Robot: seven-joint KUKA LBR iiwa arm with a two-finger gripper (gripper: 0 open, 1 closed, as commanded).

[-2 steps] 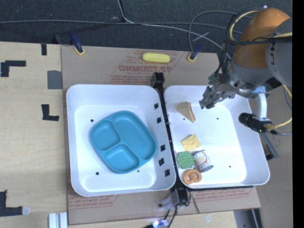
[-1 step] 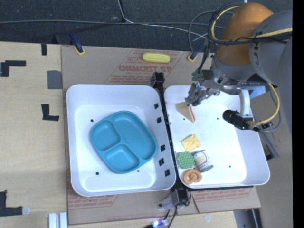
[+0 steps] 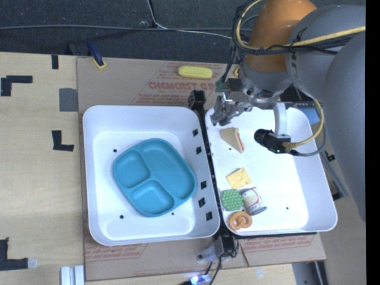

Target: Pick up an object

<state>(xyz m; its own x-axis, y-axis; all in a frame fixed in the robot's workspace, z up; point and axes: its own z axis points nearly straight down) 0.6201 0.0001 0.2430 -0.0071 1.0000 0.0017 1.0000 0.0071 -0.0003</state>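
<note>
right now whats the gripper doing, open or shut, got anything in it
Gripper: hanging over the far left corner of the right bin, just above the tan wedge. Open or shut cannot be told, and nothing is seen held in it.

A single fixed camera sits above the tabletop (image 3: 35,159) and looks down at a slant, far enough back to take in both white bins: the left bin (image 3: 95,123) and the right bin (image 3: 314,206). The arm (image 3: 320,34) enters from the right side, looming large and near the lens.
</note>
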